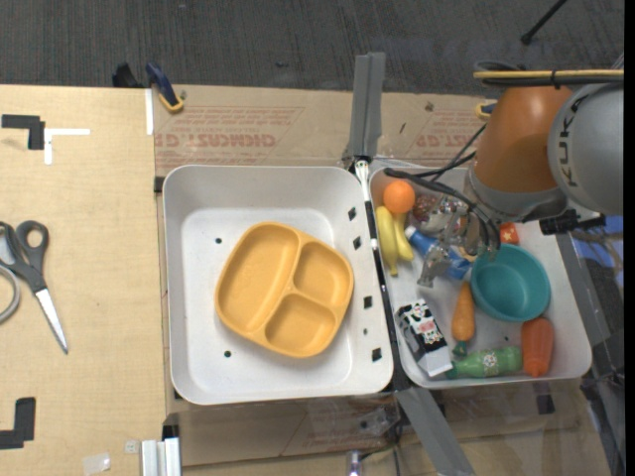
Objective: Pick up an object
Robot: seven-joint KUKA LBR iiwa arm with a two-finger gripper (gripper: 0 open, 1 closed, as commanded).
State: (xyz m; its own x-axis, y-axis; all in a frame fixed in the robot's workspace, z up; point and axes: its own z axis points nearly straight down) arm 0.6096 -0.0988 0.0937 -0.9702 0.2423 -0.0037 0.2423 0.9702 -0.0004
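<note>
My gripper (pixel 448 251) reaches down into the right bin (pixel 571 365), over its upper middle part. Directly beneath it lies a blue object (pixel 425 241), partly hidden by the wrist. Around it are an orange ball (pixel 399 197), a yellow banana (pixel 388 239) and a teal bowl (pixel 510 284). Toward the bin's front lie an orange carrot (pixel 463 312), a black-and-white cow-pattern box (pixel 424 331), a green bottle (pixel 488 362) and a red-orange vegetable (pixel 537 346). Nothing is lifted off the bin floor.
A yellow divided plate (pixel 286 289) lies in the left bin (pixel 189 365). Scissors (pixel 35 271) rest on the wooden bench at far left. The arm's orange band (pixel 516 142) hangs over the right bin's back edge. Objects crowd the right bin closely.
</note>
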